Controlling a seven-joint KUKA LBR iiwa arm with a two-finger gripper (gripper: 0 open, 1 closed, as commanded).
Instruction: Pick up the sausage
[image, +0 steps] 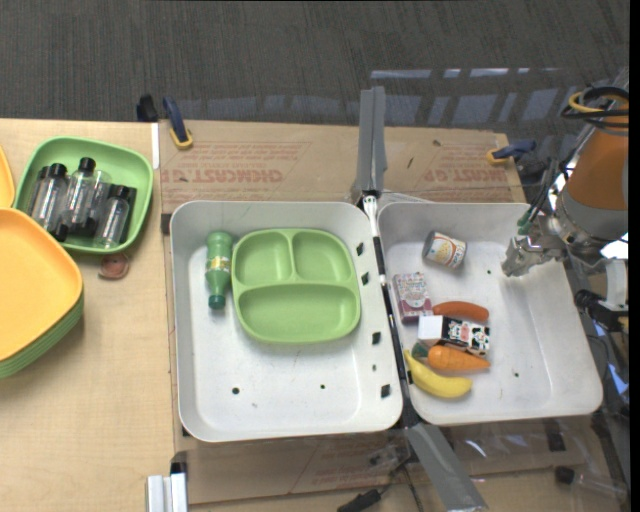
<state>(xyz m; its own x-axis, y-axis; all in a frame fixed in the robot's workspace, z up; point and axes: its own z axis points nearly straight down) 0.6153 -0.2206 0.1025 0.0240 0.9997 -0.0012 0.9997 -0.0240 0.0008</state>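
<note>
Camera view: I can't tell hand (519, 256) state; sausage (462, 311) below-left of it touches box (466, 334), misgrab risk.

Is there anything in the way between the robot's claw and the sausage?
No. In the camera view, the gripper hovers over the right bin, and bare white floor runs down-left to the sausage. The can sits off to the left of that path.

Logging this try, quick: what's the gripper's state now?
Gripper: cannot be told; it hangs over the right bin, apart from the sausage.
</note>
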